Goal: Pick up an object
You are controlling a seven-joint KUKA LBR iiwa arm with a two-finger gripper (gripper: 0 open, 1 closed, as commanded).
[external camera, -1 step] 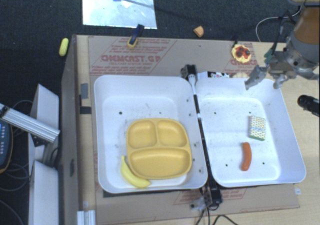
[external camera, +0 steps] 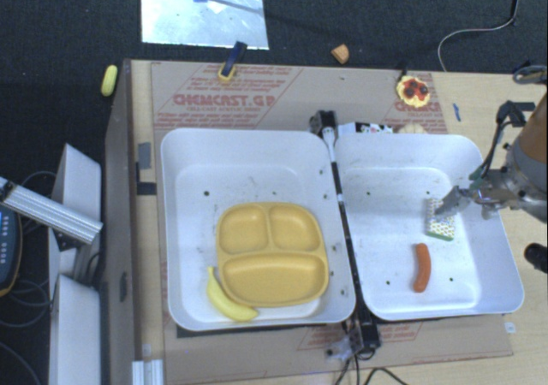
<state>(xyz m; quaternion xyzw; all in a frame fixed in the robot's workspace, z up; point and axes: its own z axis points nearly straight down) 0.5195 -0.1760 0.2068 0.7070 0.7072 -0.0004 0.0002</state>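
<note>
In the right bin (external camera: 385, 195) lie a small green and white block (external camera: 441, 226) and an orange-red sausage (external camera: 420, 268). My gripper (external camera: 454, 203) comes in from the right edge and sits just above the block's upper right end, close to it or touching it. The sausage lies apart from the gripper, lower and to the left. In the left bin (external camera: 205, 178) a yellow divided plate (external camera: 272, 253) rests, with a yellow banana (external camera: 227, 298) against its lower left edge.
The black divider (external camera: 338, 195) runs between the two bins. On the bench beyond the bins sit a small pizza toy (external camera: 413, 90) and a blue and yellow item (external camera: 230, 62). Cables (external camera: 479, 28) trail at the upper right.
</note>
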